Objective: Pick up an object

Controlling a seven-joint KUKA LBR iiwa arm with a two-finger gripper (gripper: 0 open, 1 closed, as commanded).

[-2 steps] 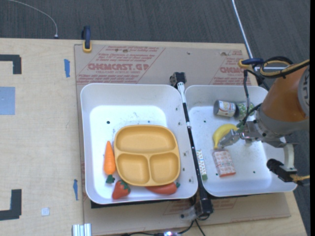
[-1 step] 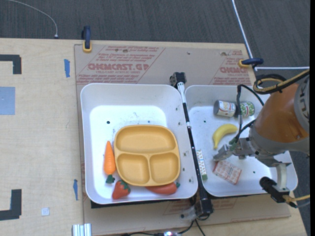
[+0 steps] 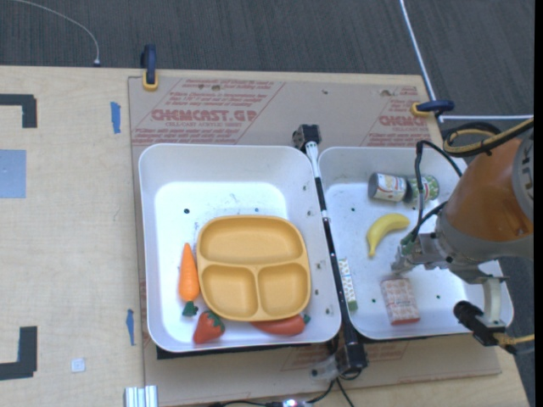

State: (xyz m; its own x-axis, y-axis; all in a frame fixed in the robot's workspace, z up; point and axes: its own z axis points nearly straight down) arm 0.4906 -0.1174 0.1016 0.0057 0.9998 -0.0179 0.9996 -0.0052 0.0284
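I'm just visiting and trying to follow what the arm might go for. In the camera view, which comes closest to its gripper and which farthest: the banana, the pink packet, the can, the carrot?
Measured from the gripper in the right bin:
1. Banana and pink packet, on either side of it; too close to call.
2. Can, at the bin's far end.
3. Carrot, in the left bin beside the yellow tray.

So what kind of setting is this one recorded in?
Most likely a robotics lab bench set up for pick trials, not a kitchen. Two white bins sit on a clamped board, holding toy food such as a banana and a carrot, with the grey arm reaching in.
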